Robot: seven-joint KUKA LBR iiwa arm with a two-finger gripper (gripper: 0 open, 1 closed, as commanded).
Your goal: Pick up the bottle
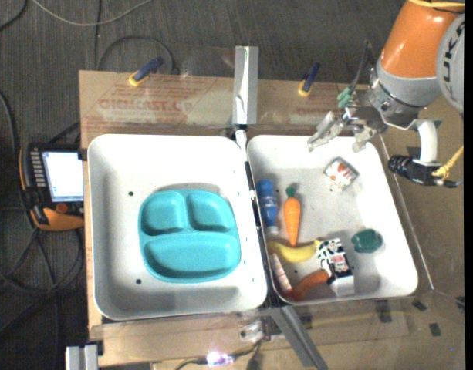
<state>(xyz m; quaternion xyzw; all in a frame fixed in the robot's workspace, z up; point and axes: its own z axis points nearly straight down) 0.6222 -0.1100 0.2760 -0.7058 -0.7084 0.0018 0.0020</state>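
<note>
Above the right bin's [390, 206] far edge I see my jaws spread open, gripping nothing; the blue bottle [266, 202] lies beside the carrot [292, 216], well apart.

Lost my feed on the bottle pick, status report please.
Pincer open, empty, over right bin's far edge. Bottle lies against the bin's left wall, untouched. Carrot right beside it, banana near its lower end.

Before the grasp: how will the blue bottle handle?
The bottle lies on its side against the right bin's left wall, so it probably rolls if nudged. It looks like smooth, rigid plastic: likely light, maybe slippery. The carrot close beside it leaves little finger room.
</note>
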